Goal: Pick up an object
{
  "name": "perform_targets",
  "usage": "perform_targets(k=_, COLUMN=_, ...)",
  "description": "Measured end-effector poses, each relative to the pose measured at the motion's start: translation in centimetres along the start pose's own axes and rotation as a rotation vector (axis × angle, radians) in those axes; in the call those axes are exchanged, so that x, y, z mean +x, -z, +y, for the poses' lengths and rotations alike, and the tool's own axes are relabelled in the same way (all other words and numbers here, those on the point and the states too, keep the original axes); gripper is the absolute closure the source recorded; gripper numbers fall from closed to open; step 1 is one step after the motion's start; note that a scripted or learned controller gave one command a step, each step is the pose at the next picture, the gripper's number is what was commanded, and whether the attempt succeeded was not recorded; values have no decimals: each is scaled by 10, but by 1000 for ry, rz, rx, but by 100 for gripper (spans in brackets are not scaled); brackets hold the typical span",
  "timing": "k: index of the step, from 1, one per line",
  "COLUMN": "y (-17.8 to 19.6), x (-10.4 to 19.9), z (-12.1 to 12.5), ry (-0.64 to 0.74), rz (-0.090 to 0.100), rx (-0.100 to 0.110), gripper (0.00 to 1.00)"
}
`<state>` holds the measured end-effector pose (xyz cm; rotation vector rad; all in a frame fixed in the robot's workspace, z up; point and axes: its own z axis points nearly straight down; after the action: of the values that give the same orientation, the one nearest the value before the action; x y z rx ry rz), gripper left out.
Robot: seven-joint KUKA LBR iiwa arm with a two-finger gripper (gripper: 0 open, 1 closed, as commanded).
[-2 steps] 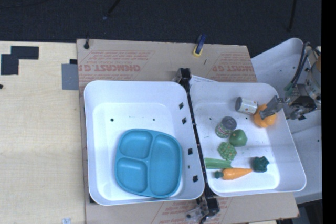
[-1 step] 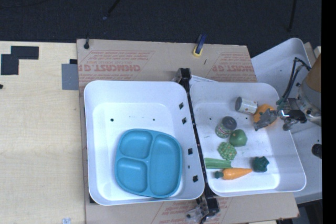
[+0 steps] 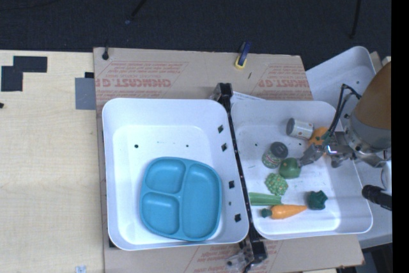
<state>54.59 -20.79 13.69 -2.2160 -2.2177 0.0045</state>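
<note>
Gripper: the gripper [image 3: 311, 155] reaches into the right bin [image 3: 353, 222] from the right, low over its middle; whether it is spread or pinched together cannot be told, since the tip is small and blurred.
Contact: its tip lies just beside the green round object [image 3: 289, 168], apparently touching it; no grasp is visible.
Nearby items: a round tin [image 3: 277, 153] sits just left of the tip, a grey cylinder [image 3: 299, 128] near the far wall.
Front of bin: a bumpy green ball [image 3: 277, 184], a carrot [image 3: 287, 211], a green stalk [image 3: 264, 199] and a dark green piece [image 3: 316, 200].
Open room: bare floor along the right wall.
Left bin: the left bin [image 3: 166, 115] holds a blue divided plate [image 3: 181, 199], bare floor behind it.
</note>
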Motion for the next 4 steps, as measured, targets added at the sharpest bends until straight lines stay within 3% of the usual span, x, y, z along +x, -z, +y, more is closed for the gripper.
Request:
perform_targets(k=1, y=-52, x=2, z=1, ry=-1, rz=-2, rx=-4, gripper=0)
perform_targets(k=2, y=-40, x=1, z=1, ry=-3, rz=-1, rx=-4, gripper=100)
perform_targets(k=4, y=52, x=3, z=4, ry=0, rz=-4, rx=-9, gripper=100)
